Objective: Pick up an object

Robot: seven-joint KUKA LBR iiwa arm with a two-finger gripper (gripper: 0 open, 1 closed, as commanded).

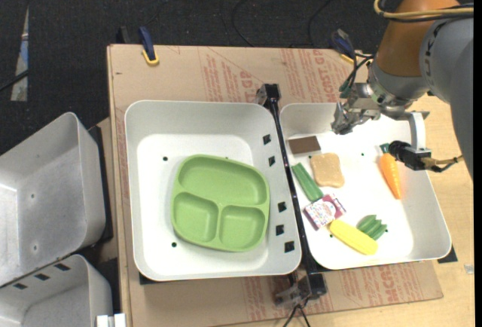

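My gripper [346, 122] hangs over the far part of the right bin [437, 231], above bare white floor. Nothing shows between it and the bin. Nearest to it is a brown block [304, 144], a little to its left and nearer the camera. Beside that lie a tan bread slice [327, 169] and a long green piece [306, 181]. An orange carrot [391, 175] lies to the right. At the near side sit a pink packet [324, 212], a yellow piece [352, 236] and a small green piece [371, 225].
The left bin [143, 129] holds a green divided plate [220, 203]. A black divider [285, 167] runs between the two bins. Two more white tubs [45, 190] stand off the bench at the left. The right bin's far right floor is bare.
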